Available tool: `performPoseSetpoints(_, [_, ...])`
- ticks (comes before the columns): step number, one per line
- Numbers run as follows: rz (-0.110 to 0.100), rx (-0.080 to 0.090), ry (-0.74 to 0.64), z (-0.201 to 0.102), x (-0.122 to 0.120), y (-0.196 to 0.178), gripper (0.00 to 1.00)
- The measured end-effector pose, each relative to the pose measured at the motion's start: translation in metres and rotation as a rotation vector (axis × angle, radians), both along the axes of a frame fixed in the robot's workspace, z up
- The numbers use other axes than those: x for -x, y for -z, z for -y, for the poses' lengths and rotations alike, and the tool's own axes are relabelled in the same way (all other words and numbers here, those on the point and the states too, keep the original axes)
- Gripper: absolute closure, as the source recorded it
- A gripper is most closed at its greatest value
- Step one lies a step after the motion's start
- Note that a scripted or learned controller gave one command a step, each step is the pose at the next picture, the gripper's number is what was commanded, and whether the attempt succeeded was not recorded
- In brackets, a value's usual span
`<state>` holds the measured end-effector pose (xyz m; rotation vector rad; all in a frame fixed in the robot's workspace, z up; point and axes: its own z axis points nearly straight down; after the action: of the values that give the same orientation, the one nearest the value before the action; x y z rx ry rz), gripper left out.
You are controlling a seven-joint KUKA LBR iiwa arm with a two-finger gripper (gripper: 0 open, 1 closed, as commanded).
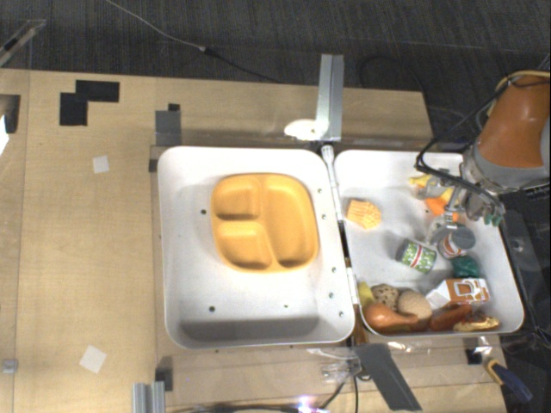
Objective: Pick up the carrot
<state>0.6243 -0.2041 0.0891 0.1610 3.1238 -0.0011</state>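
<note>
The carrot appears as a small orange piece at the upper right of the right bin, partly covered by the gripper. The gripper hangs directly over it, reaching in from the right below the arm's orange band. Whether it touches the carrot cannot be made out from this view.
A yellow sectioned plate lies in the left bin. The right bin also holds a yellow corn piece, a green can, a round grey item, an orange carton and a pile of toy food along its front wall.
</note>
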Motion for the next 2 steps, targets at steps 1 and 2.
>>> performPoseSetpoints(1, [-0.006, -0.002, 0.008, -0.029, -0.033, 0.001, 0.0])
performPoseSetpoints(2, [0.01, 0.001, 0.005, -0.029, -0.037, -0.014, 1.0])
